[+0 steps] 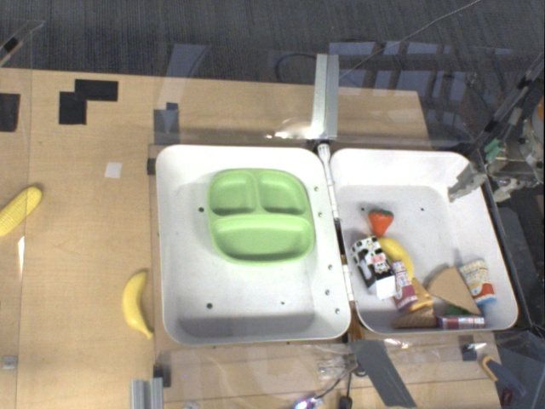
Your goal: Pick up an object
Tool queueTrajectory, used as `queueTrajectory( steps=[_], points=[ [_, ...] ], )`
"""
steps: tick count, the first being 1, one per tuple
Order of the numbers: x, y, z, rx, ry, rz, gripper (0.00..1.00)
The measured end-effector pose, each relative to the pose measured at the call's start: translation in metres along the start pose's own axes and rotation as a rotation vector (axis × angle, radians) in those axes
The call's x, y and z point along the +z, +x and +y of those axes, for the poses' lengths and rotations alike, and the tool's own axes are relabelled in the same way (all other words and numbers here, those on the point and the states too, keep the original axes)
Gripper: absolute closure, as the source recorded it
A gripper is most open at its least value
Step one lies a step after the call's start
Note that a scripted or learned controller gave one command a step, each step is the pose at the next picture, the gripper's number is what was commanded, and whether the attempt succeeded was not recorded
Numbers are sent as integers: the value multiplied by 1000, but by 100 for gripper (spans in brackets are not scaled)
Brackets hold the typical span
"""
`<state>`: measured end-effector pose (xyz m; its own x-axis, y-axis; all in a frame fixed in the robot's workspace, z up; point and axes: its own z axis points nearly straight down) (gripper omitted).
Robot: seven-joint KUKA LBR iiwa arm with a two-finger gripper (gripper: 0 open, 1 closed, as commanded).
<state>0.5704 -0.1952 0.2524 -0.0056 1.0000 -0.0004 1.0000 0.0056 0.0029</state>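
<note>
1. Pincer (467,184) at the far right, poised over the upper right corner of the right-hand shallow white plastic bin (409,170); fingers too small and blurred to read, so open or closed cannot be told, and nothing seen between them.
2. Grey arm (521,147) behind it, reaching in from the right edge.
3. Well apart from the pincer, toward the right bin's middle: small orange carrot-like toy with a green top (381,221).
4. Just below that, a black-and-white patterned small block (368,256) beside a yellow plastic banana (398,256), the two touching or nearly so.
5. Lower still, a small white-and-red packet (386,283) and a dark red-and-pink bottle-like toy (407,297), crowded together.
6. Toward the bin's near right corner: tan cardboard-coloured wedge (453,290), a small white carton with red and blue print (477,280) just beside it, and a purple-and-green marker-like stick (460,320) lying along the near wall.
7. In the left-hand shallow white plastic bin (183,228), a light green plastic divided plate (259,214) with three compartments, lying flat in the upper middle.
8. On the wooden table (77,254) left of the bins: a second yellow toy banana (136,302) near the left bin's wall, a yellow toy corn cob (17,210) at the left edge, black angular markings (85,99) further up.
</note>
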Motion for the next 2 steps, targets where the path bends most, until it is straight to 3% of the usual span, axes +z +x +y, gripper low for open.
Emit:
queueTrajectory(
  steps=[1,2],
  points=[
    [111,44,-28,-73,2,1,0],
    [163,72,-23,-232,-9,-2,0]
  ],
)
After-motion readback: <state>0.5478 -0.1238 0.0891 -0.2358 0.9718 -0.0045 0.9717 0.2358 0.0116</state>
